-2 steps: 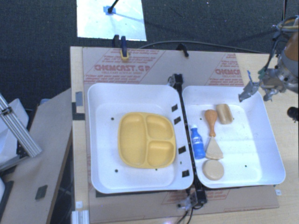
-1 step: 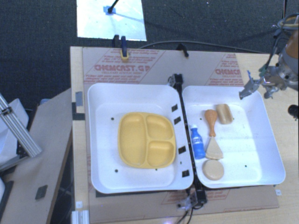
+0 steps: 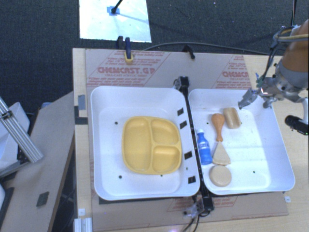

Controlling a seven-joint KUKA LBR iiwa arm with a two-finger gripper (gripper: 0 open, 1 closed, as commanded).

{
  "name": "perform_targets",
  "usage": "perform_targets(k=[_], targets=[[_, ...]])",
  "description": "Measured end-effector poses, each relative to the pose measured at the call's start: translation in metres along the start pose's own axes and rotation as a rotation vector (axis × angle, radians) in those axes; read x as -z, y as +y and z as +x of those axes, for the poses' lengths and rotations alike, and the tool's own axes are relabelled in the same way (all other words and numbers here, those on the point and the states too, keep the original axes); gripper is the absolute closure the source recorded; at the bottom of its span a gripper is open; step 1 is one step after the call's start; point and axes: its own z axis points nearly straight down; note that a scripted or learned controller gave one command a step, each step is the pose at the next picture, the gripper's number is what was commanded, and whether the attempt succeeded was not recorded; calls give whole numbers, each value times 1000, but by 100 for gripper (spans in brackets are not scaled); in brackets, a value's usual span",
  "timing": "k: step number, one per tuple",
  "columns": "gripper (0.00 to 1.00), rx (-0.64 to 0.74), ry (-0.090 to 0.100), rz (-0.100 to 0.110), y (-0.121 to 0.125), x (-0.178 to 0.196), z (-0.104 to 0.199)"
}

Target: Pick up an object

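While the arm (image 3: 292, 57) reached in from the right of the camera view, its gripper (image 3: 251, 98) hung over the far edge of the right bin (image 3: 280, 149), near that bin's back wall. Whether it was released or clenched could not be told at this size; nothing was visible in its grasp.

Two shallow white bins sat side by side on the bench. The left bin (image 3: 104, 129) held a yellow divided plate (image 3: 150, 145) with three compartments, lying flat near the bin's middle.

Several small things lay in the left half of the right bin. A tan block (image 3: 232, 117) sat nearest the gripper, just below and to its left, apart from it. Beside the block lay a toy drumstick (image 3: 218, 124), its round end pointing to the back. A blue bottle (image 3: 203, 148) with a white cap lay along the bin's left wall. A pale wedge (image 3: 221, 155) rested just right of the bottle, and a round tan disc (image 3: 220, 176) lay closest to the front, just below the wedge.
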Motion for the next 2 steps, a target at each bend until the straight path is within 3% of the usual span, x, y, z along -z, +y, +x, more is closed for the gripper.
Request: perform_targets(k=[2], targets=[[0,-3,0,-1,-7,-100,5]])
